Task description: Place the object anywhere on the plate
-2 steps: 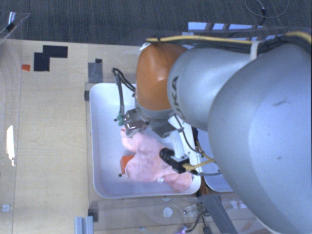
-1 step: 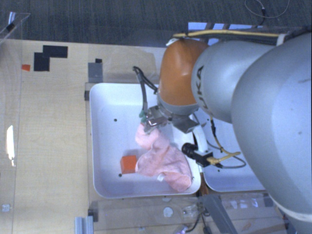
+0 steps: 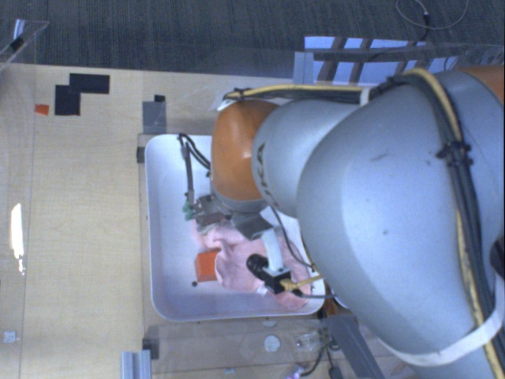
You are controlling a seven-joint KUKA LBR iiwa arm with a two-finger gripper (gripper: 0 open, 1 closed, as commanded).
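The gripper (image 3: pixel 237 226) hung low over the pink plate (image 3: pixel 241 271) in the white bin (image 3: pixel 166 212), though the arm hid its business end. An orange block (image 3: pixel 207 266) sat at the plate's left edge, just below-left of the gripper.

Light wooden bench (image 3: pixel 79 235) carries white bin (image 3: pixel 166 212); black patches (image 3: pixel 79 91), small orange marker (image 3: pixel 42 110) at far-left.

The grey arm (image 3: pixel 379 212) covers much of a white bin (image 3: pixel 162 212) on the bench (image 3: pixel 71 251). Its tool (image 3: pixel 237 231) hangs low over a pink plate (image 3: pixel 237 271). An orange block (image 3: pixel 207 266) lies at the plate's left edge.
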